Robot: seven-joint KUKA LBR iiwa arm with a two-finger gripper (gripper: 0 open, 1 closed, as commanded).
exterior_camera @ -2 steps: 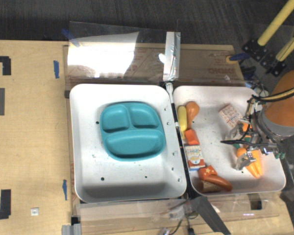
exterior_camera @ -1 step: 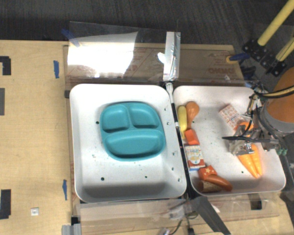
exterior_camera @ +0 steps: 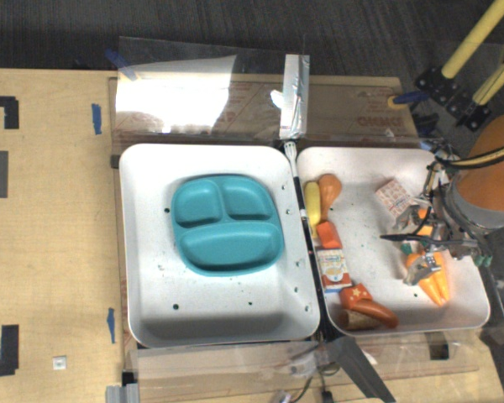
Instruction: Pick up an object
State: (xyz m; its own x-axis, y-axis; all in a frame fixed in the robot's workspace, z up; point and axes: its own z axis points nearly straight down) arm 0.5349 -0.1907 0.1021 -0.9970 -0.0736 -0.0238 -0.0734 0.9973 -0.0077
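An orange tapered plastic carrot [exterior_camera: 437,286] is seen pointing down-right beneath the end effector [exterior_camera: 416,238]; finger state cannot be told.

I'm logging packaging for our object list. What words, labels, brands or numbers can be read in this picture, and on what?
No text can be read.
Carton in the right bin: printed label, too blurred to read.
Patterned packet in the same bin: print too small to read.
Board behind the bins: faint lettering, not legible.
Teal tray in the left bin: no markings.
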